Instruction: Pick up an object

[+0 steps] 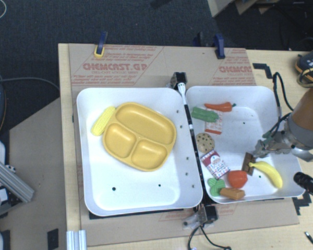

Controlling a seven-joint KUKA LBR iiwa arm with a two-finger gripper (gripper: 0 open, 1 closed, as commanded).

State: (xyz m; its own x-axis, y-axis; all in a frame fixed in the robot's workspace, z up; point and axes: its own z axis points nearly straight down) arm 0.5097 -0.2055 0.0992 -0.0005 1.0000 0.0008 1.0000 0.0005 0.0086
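Sitting in the left bin (94, 155) is one yellow divided plate (138, 135) with three compartments, and one corn cob (103, 121) lies just beside its far-left edge. That makes two things on that side, both well apart from the arm.

Moving right, the right bin (240, 100) holds the rest, one of each: a green packet (205, 114) and a red chili pepper (219, 107) near the far wall, a round cookie (204, 140) below them, a red-and-white carton (215, 164), a small green vegetable (215, 185), a carrot (232, 193), a red tomato (238, 178), a small brown piece (248, 163) and a banana (269, 173).

At the right edge of this bin the gripper (264, 149) hangs low over the floor, with the arm's grey body behind it. Whether its fingers are apart or together I cannot tell, and nothing is visibly between them.

The closest candidates are the brown piece and the banana. Both lie just to the near side of the gripper, the brown piece slightly left of it, the banana directly below it in the view. The banana's long axis runs from far-left to near-right, so, as I judge it, a grasp across its middle would want the fingers set crosswise to that line.
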